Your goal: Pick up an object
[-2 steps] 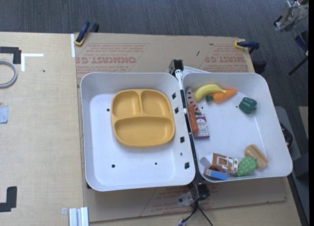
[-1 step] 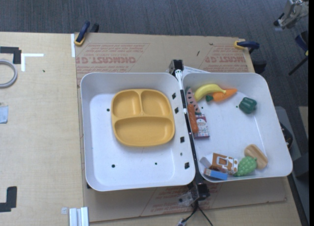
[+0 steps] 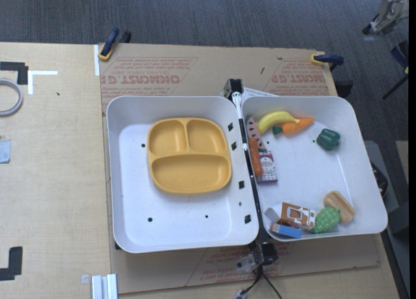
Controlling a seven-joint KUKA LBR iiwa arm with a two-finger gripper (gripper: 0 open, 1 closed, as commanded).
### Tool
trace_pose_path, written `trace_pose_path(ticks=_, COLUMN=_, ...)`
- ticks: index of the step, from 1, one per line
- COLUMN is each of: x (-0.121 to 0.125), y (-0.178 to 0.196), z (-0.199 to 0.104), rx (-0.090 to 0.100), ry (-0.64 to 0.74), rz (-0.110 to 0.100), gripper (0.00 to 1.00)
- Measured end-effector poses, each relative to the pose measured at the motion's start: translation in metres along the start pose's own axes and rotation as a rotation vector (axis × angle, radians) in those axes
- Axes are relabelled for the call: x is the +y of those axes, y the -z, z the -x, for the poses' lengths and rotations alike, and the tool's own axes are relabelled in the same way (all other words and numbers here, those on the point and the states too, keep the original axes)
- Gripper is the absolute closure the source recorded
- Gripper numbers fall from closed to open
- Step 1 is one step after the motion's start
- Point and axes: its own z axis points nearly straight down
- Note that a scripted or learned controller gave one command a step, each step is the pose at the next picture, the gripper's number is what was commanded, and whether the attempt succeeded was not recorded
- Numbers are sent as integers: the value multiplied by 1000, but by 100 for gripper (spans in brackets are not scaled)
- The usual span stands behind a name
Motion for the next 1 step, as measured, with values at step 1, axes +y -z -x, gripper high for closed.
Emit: trace_pose_path(ticks=1, x=1, y=9, z=0, rx=-2, ry=2, rz=2, gripper=100)
